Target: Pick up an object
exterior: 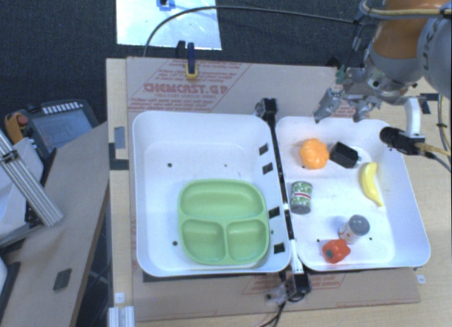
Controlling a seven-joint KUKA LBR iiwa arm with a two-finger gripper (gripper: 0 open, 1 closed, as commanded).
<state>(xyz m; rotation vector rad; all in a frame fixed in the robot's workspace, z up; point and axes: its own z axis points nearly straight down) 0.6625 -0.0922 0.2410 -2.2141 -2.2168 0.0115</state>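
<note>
Claw (344,105) spread, holding nothing, above right bin (409,198) with one orange (313,154), one banana (370,183), one can (301,197).

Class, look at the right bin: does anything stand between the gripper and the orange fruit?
Nothing visible does. The gripper hangs open above the right bin's far edge; bare white floor separates it from the orange fruit.

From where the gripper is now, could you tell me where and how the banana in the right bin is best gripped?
Grip the banana across its middle, coming straight down from above. It lies flat and runs lengthwise up and down the view, so the fingers should close left-to-right across its narrow width. The gripper hangs open above the bin's far edge.
</note>
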